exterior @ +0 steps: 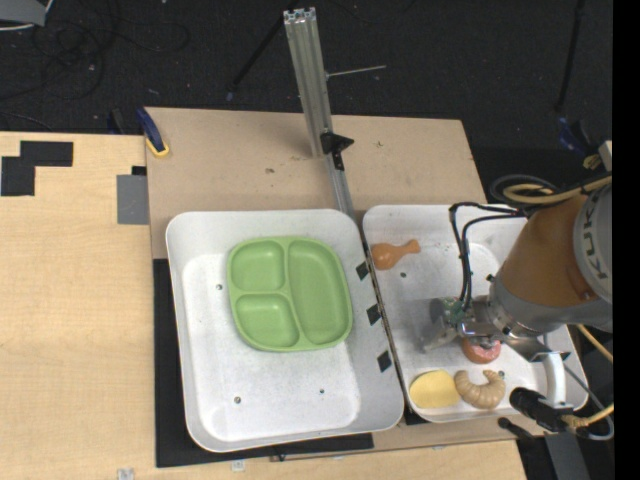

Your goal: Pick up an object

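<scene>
1. The gripper (pixel 452 320) hung low in the right bin (pixel 385 230); whether its jaws were apart or together could not be told.
2. At its four o'clock, close by, sat a small pink-red object (pixel 481 349), seemingly ungrasped.
3. Farther toward five o'clock lay a tan curled piece (pixel 482 388) and a yellow item (pixel 433 390); an orange toy (pixel 393 253) rested at eleven o'clock.
4. At nine o'clock, the left bin (pixel 190 258) held a green divided tray (pixel 289 294).
5. Nothing appeared lifted; the pick apparently remained undone.

Grey arm (pixel 600 238) with broad orange band (pixel 545 258) and black cables (pixel 462 248)
</scene>
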You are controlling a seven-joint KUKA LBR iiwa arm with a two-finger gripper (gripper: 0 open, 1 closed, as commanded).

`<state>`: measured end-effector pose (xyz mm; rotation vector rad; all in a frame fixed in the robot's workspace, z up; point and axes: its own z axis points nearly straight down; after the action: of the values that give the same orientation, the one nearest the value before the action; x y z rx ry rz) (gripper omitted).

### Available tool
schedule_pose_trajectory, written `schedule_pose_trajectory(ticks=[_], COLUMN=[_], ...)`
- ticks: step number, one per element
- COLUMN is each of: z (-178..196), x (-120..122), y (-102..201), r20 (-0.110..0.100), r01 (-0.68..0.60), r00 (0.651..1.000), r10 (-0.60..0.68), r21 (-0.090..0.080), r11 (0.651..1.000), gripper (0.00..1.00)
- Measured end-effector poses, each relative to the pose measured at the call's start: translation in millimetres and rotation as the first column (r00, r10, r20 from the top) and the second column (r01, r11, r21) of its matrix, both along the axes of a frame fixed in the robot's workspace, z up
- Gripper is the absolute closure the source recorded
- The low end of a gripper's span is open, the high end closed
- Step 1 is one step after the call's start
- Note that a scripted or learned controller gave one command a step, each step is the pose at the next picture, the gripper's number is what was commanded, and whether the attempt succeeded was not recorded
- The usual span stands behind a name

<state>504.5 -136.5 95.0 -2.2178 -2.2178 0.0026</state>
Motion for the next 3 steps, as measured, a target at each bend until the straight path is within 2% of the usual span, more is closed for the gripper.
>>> schedule_pose_trajectory(ticks=[1,2,3], z=[15,74,126], x=[2,7,8], y=[-5,2,1], r20=[0.012,0.007,0.007], r01=[0.007,-0.002,-0.002], r00=[1.0,1.0,1.0], r10=[-0.007,0.002,0.002], r21=[-0.012,-0.002,-0.003], r11=[1.0,1.0,1.0], gripper=[1.0,1.0,1.0])
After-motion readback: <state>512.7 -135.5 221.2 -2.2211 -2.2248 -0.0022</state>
